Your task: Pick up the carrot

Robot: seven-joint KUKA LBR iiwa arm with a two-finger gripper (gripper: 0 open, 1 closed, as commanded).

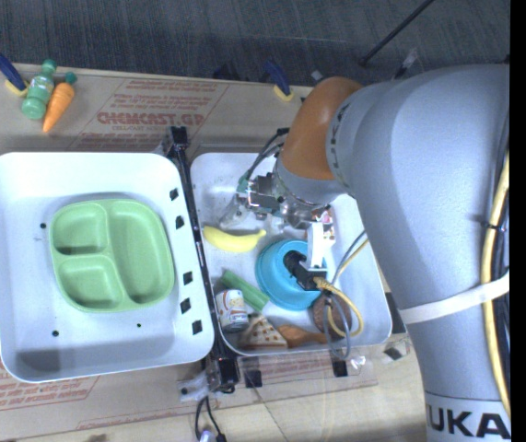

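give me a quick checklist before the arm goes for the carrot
1. Carrot located: ok, the carrot lies on the bench outside both bins, top left.
2. Gripper near carrot: not ok, the gripper is over the right bin.
3. Carrot free to grab: not ok, a green toy touches it.
4. Fingers open: cannot tell.
5. Gripper empty: cannot tell.
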